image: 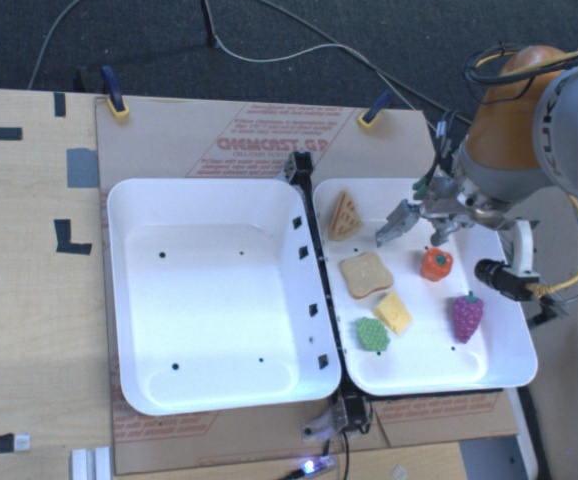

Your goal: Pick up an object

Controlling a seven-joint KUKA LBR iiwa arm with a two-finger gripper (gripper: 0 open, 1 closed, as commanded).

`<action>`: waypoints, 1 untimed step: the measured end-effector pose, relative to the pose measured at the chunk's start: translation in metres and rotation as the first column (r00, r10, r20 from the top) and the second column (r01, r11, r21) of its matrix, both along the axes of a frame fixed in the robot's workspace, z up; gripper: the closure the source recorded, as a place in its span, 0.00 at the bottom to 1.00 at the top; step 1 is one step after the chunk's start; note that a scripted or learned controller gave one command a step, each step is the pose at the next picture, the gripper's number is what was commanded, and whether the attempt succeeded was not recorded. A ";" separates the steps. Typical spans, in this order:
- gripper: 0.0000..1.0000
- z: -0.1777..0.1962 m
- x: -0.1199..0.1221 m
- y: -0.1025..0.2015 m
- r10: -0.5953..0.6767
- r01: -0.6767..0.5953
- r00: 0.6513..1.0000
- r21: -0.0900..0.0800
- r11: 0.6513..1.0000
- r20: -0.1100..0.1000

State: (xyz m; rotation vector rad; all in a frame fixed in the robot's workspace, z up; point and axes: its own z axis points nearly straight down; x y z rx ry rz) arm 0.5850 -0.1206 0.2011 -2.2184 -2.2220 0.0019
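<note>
Orange and round, the toy tomato (436, 264) sits in the right bin (509, 368) just below my gripper (424, 224), closest of all the pieces. I judge it light, stiff and a bit slippery, so I'd pinch it across its middle. My gripper hangs spread wide, holding nothing. Further out lie the bread slice (365, 274), the cheese wedge (394, 313), purple grapes (467, 315), a green broccoli (373, 334) and the sandwich triangle (344, 214).

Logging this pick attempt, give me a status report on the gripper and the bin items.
Two-finger gripper open, above the right white bin, holding nothing. Nearest: small orange tomato-like toy. Tan bread-slice toy lies apart. Nothing in the way.
</note>
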 end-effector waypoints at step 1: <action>0.00 -0.121 0.004 0.022 0.000 0.000 1.000 -0.003 1.000 0.002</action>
